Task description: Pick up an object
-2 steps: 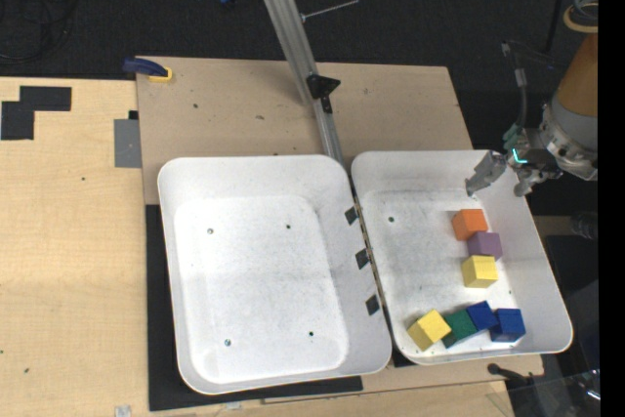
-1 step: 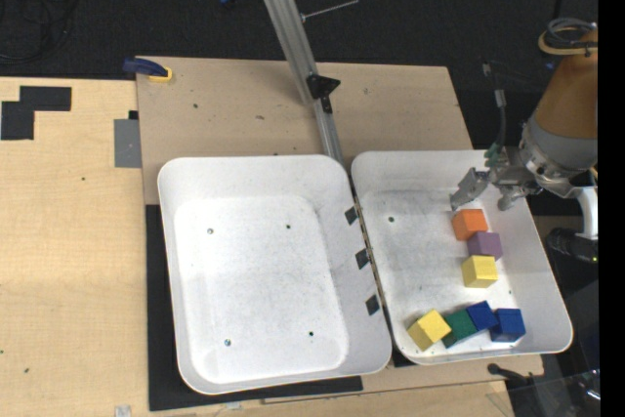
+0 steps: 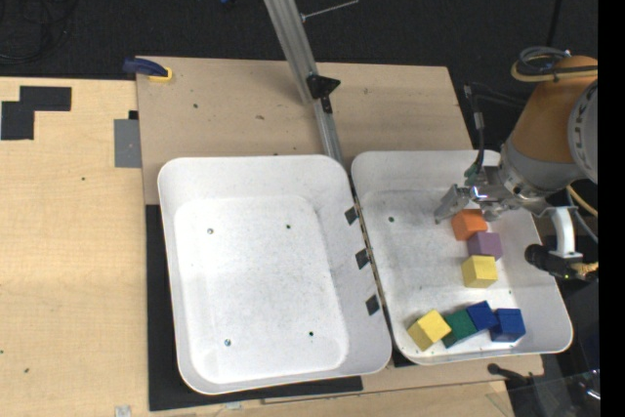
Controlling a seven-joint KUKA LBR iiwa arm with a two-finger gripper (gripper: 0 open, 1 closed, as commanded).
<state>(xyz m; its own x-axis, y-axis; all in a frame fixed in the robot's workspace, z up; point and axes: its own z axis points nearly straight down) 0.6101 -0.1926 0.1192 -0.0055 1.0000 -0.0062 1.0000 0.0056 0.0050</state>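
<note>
The gripper [image 3: 476, 198] is parked low in the right bin [image 3: 410, 181] right above the orange block [image 3: 469, 223], probably lining up a grab, though I can't tell whether it's released or clenched.

Seven coloured blocks [image 3: 479, 270], right bin [image 3: 410, 200]

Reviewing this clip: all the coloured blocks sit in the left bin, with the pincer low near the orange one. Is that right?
Not quite. The camera view shows the blocks in the right bin, not the left: the orange block, purple block, two yellow blocks, green block and blue blocks. The pincer is indeed low near the orange one.
</note>
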